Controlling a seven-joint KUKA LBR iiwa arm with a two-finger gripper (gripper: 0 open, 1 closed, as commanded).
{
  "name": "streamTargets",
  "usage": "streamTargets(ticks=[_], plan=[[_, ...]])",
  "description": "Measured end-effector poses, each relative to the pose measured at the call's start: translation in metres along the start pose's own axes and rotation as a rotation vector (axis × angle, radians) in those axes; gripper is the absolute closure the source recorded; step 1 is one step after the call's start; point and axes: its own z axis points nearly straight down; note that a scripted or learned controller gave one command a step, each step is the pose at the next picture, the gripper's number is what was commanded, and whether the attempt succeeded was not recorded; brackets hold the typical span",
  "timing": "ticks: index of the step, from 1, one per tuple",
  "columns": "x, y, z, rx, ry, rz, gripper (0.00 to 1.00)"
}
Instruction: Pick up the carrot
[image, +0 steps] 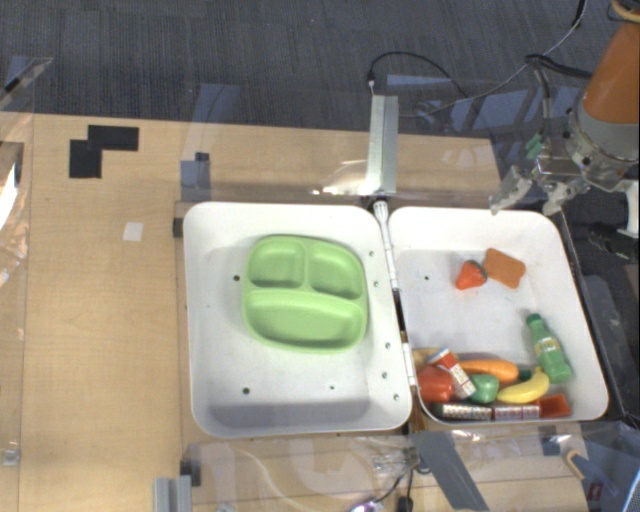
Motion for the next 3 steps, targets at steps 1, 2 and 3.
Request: streamTargets(ticks=[1, 2, 3], plan=[[0.001, -0.034, 0.081, 0.001, 0.000, -0.211, 0.00], [-0.025, -0.068, 0.161, -0.006, -0.003, -0.460, 0.00], [-0.047, -0.087, 0.160, -0.006, -0.005, -0.751, 0.00]])
